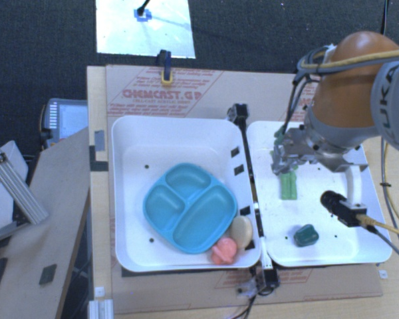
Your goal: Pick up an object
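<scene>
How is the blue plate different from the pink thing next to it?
The plate is blue, while the pink thing is pink. The plate is wide, flat and split into three sections; the pink thing is small and rounded. The plate sits mid-bin, the pink thing near the front wall. Both lie in the left bin.

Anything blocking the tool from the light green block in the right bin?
Nothing visible does. The tool sits directly over the upper end of the flat light green rectangular block in the right white bin. The dark green rounded object lies apart, nearer the bin's front, off that path.
</scene>
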`<state>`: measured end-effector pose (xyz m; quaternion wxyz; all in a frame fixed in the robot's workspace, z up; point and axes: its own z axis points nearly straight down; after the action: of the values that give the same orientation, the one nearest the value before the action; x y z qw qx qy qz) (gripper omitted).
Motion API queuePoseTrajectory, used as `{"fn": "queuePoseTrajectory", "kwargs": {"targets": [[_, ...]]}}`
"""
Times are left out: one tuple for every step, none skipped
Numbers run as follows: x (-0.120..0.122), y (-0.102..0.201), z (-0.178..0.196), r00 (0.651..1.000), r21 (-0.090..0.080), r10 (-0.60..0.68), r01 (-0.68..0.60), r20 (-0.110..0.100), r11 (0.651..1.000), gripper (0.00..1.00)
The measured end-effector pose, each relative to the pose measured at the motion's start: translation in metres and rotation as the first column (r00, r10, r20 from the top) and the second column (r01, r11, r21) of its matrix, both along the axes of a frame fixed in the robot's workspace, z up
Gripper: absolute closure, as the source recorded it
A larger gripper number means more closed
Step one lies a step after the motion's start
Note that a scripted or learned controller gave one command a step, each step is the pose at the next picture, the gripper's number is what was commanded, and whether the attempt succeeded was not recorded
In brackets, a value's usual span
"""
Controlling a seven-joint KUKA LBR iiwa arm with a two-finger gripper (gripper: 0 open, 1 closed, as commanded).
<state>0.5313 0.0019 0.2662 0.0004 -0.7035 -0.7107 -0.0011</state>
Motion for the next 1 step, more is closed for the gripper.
{"fn": "queuePoseTrajectory", "kwargs": {"targets": [[-0.0041, 0.0419, -0.0088, 1.0, -0.001, -0.001, 0.001, 0.0, 1.0, 1.0]]}}
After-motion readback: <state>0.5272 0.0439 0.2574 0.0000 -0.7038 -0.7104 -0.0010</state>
